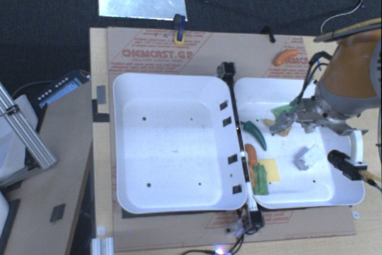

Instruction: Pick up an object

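Jaws: can't tell their state; the gripper (285,121) hangs low in the right bin (343,191) over a tan scrap (278,126), probably light and soft—pinch its middle.

We look down at a slant from above the brown cardboard-covered bench (197,45), far enough back to take in both shallow white plastic bins (173,140) upon it, with dark carpet beyond its far edge.
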Action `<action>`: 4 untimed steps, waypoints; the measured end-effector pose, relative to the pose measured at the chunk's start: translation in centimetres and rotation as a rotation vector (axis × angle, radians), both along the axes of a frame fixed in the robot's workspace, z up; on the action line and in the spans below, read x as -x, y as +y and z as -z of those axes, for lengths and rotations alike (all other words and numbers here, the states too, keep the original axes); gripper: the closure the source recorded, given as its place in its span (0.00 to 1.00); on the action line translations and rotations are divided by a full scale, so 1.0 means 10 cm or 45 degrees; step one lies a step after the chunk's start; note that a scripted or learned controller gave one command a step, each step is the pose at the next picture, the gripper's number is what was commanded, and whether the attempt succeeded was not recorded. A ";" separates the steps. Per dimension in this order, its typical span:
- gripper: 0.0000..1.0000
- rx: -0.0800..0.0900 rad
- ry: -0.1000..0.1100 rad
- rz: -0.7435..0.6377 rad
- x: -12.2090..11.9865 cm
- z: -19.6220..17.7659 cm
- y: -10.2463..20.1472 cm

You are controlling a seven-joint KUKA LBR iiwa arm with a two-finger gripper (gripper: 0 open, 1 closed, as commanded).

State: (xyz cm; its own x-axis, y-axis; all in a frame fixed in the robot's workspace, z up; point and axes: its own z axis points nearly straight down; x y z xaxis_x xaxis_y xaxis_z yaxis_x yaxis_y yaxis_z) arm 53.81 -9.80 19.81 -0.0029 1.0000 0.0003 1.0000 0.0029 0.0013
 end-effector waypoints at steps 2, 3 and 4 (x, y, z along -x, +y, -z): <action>0.00 -0.008 0.003 0.000 0.51 0.54 0.81; 1.00 -0.043 0.011 -0.028 0.50 0.43 0.99; 1.00 -0.003 -0.010 -0.011 0.44 -0.45 1.63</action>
